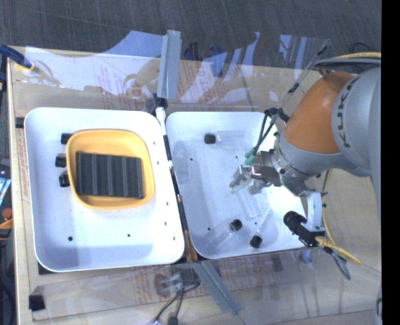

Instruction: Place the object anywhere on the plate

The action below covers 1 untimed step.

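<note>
Camera view, looking down at a slant. You see the jaws low over the right bin [206, 246], near the middle of its floor, but glare and the clutter of the wrist hide their tips, so you cannot tell whether they are released or clenched, nor whether anything sits between them. Above the jaws, note the grey wrist with its cables, then the orange band [311, 124] and the grey arm [359, 124] reaching in from the right edge.

The task's things lie around the jaws on the same bin floor. You can pick out three clear objects, each marked by a dark end: one [210, 139] near the far wall, well apart from the jaws, and two [235, 225] [256, 240] close together near the front wall, just below the jaws. Their clear bodies blend into the white floor, so you cannot trace their outlines with certainty.

The plate [112, 141], yellow with a dark ribbed centre, lies flat in the left bin [51, 249], toward its far half. Three small dark marks sit along the plate's left side. Both bins rest side by side on the surface [105, 80], and the plate is well apart from the jaws.
</note>
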### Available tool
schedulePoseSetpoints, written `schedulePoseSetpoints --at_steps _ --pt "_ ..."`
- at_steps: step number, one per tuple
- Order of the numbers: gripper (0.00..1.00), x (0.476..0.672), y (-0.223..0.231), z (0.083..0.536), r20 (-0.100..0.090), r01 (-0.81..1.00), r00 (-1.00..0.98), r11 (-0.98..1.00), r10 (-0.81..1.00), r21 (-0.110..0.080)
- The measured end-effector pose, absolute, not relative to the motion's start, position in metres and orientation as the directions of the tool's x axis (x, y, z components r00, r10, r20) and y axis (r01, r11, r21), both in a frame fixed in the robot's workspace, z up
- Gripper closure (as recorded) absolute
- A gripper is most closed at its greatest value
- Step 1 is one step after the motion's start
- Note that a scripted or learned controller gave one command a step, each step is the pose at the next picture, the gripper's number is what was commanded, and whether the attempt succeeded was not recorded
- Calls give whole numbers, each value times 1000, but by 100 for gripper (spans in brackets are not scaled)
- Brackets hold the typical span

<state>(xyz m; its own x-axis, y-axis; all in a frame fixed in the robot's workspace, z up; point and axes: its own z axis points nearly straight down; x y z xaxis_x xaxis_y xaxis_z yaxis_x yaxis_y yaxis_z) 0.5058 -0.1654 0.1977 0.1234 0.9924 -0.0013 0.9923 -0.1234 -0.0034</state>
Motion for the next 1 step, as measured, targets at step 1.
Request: schedulePoseSetpoints --at_steps 1 --pt "100 543 -124 254 1 999 35 -35 999 -3"
